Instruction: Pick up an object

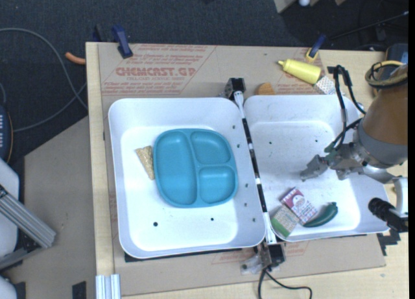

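Looking down on the surface (162, 64) from my station, I log two white bins side by side. The left bin (130, 226) carries a blue divided plate (194, 167) with three compartments, lying flat near the bin's middle. A tan, flat piece (145, 159) sits against the plate's left edge, partly under it.

The right bin (285, 129) holds the candidate objects, all grouped near its front edge. A small pink and white packet (299, 203) lies flat there. Just to its left and touching it is a pale green piece (283, 222), close to the wall between the bins. A dark green, curved object (323, 215) lies just right of the packet, touching or nearly touching it.

The arm (389, 129) reaches in from the right, over the right bin. The gripper (318, 167) sits above bare bin floor, behind the packet group and apart from it. Its fingers appear spread, one pointing left and one lower, and I see nothing between them.

Beyond the bins, a yellow bottle (301, 69) lies on its side on the surface. A blue clamp (121, 41) grips the far left edge.
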You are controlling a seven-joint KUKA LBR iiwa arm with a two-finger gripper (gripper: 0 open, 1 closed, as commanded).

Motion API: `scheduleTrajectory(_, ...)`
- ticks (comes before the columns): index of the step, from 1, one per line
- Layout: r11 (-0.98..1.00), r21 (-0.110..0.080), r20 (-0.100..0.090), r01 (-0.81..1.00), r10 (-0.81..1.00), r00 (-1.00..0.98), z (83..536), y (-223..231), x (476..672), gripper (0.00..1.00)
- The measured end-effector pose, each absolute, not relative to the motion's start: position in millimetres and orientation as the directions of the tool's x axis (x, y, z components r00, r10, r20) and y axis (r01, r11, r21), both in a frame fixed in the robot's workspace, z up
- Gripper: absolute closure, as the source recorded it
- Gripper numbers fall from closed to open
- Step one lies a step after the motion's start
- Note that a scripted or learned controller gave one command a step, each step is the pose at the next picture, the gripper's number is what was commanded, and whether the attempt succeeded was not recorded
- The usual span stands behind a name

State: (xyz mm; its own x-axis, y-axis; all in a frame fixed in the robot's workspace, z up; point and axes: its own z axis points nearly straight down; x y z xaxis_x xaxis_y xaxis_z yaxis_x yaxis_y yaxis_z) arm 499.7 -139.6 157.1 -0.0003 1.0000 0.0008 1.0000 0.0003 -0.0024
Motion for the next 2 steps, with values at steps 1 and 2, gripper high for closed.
scheduleTrajectory(1, 0.001, -0.003, 0.001, 1.000, 1.000, -0.001, 94.5, -98.1, 478.4, 0.00)
scheduleTrajectory(2, -0.001, 0.003, 0.000, 1.000, 1.000, 0.001, 105.3, -98.5, 480.1, 1.00)
